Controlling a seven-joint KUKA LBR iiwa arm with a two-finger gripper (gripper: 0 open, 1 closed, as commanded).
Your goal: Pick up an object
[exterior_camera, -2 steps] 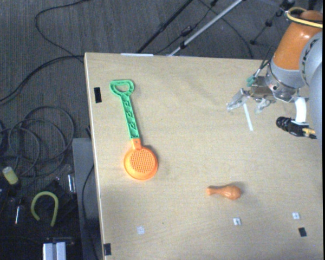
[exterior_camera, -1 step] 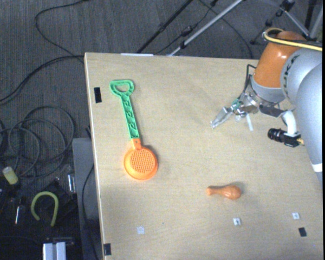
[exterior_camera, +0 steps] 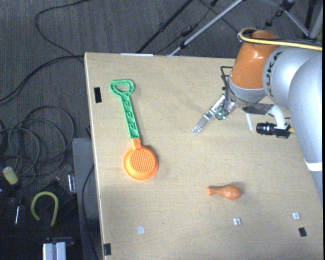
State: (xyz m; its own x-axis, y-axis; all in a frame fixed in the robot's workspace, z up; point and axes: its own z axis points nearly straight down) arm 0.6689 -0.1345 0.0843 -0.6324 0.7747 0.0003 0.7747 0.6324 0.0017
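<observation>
Landmark: the light wooden tabletop (exterior_camera: 173,210).

Nearest the camera, toward the tabletop's front edge: a small orange drumstick-shaped toy (exterior_camera: 225,191), lying flat, thin end pointing left. Round, low profile. Risk: it rolls or squirts out sideways if the fingers close off-centre across the bulb.

Mid tabletop, left side: a flat strainer-style paddle with an orange mesh head and a green perforated plastic handle (exterior_camera: 132,131), handle running back toward the far-left corner. Risk: it lies flush on the surface, so the fingers may scrape the top and close on nothing; a grab at the handle's far loop would let the heavy head swing and slip.

Further back, right of centre: the metal two-finger end effector (exterior_camera: 210,118) hangs off the grey-and-orange arm, tilted, tip pointing down-left. Nothing sits between its fingers; open or closed, cannot tell at this angle.

It is well apart from both objects. Judgement: the main failure mode is a descent onto bare tabletop between them, an empty close. The tilted approach also makes one finger touch first and shove the target.
</observation>
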